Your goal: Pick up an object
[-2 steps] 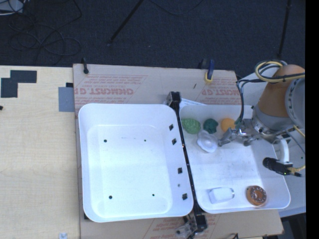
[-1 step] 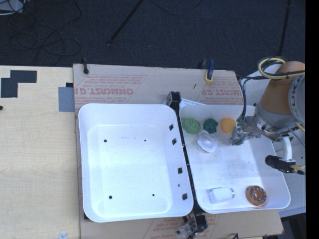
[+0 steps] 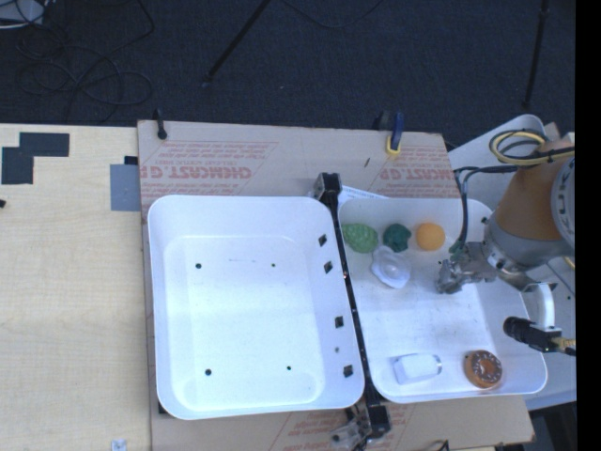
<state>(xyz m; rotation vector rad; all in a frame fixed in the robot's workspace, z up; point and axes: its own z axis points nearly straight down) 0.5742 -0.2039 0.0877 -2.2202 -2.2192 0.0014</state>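
Note:
The right bin [image 3: 441,332] holds a light green lump [image 3: 360,237], a dark green ball [image 3: 396,237], an orange ball [image 3: 430,236], a clear crumpled piece [image 3: 391,270], a white block [image 3: 416,367] and a brown ring-shaped toy [image 3: 484,369]. My gripper [image 3: 453,277] hangs over the bin's right side, a little right of the clear piece and below the orange ball. It points down toward the bin floor. Nothing shows between it and the floor.
The left bin [image 3: 244,303] lies beside the right one, with a black divider clip strip [image 3: 338,280] between them. Cardboard [image 3: 282,163] underlies both bins. The arm's grey body and orange band [image 3: 531,209] stand at the right edge, with cables [image 3: 516,144] above.

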